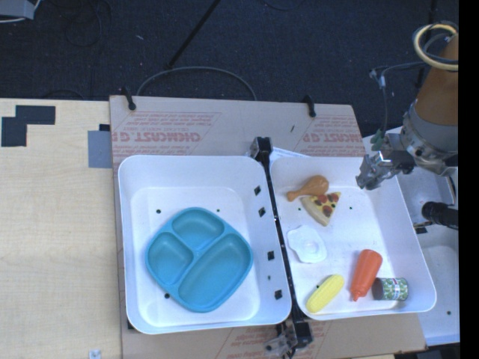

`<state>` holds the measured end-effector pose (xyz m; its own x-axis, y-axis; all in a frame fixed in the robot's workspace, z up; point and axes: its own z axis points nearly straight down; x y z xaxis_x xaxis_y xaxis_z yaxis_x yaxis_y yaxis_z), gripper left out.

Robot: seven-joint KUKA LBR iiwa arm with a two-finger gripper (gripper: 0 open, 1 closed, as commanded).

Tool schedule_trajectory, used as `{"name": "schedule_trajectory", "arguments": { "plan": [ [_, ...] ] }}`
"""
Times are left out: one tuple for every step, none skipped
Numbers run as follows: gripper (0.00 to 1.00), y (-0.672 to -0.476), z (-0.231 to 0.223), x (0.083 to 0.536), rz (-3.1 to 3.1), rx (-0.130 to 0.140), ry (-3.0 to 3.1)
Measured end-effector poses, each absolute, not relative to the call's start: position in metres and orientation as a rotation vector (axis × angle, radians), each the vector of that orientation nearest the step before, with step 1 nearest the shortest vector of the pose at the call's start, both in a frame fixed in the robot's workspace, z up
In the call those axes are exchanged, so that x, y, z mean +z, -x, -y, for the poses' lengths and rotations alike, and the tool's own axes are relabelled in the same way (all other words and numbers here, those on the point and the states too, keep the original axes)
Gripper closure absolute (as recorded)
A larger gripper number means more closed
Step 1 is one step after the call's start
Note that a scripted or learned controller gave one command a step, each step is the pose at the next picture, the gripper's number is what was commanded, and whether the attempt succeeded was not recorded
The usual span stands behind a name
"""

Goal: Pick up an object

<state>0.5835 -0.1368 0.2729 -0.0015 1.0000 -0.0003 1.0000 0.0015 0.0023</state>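
The gripper point(372, 172) hangs over the far right rim of the right bin point(400, 208), above and to the right of the drumstick point(308, 188). It is small and dark against the rim, and whether it is apart or together cannot be told; nothing shows in it. The arm point(434, 103) behind it is cut off by the picture's top right corner.

The rest, taken from the drumstick: the pizza slice point(323, 207) lies just below and right of it, touching or nearly so. The fried egg point(307, 245) is further below, white on the white floor, so its edge is hard to trace. Lower still is the corn point(325, 293), and to the right of that the carrot point(364, 273), tilted. A small can point(391, 289) lies just beside the carrot's lower end; its label is too blurred to read.

Left of the drumstick, across the divider, the left bin point(135, 185) holds a blue plate point(198, 258) with three compartments.
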Motion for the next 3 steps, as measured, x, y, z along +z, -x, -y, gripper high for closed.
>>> {"name": "schedule_trajectory", "arguments": {
  "plan": [
    [1.00,-0.598,0.091,0.254,-2.227,-0.004,-2.221],
    [1.00,-0.603,0.047,0.253,-2.226,-0.003,-2.221],
    [1.00,-0.605,-0.001,0.239,-2.229,-0.005,-2.221]
  ]
}}
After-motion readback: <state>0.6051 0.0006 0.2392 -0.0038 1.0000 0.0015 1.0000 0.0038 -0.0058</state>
